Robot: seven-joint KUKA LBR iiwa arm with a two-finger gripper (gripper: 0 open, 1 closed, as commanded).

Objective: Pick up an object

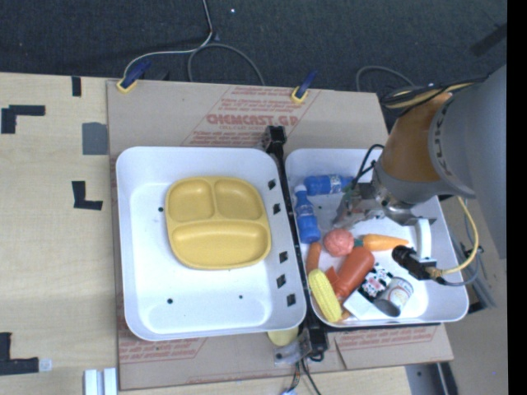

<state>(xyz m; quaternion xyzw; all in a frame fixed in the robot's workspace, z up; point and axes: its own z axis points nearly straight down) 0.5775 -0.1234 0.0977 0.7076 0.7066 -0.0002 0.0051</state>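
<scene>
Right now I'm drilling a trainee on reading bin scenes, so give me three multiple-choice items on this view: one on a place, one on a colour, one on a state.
1. Where does the divided plate lie?
A. left bin
B. right bin
C. on the cardboard

2. What colour is that plate?
A. blue
B. yellow
C. red

3. How does the corn cob lie?
A. flat on the right bin's floor
B. standing on end
C. on the plate

Answers:
1 A: the plate sits inside the left bin's walls.
2 B: its whole surface is yellow.
3 A: it lies lengthwise beside the carrot, near the bin's front left corner.
</scene>
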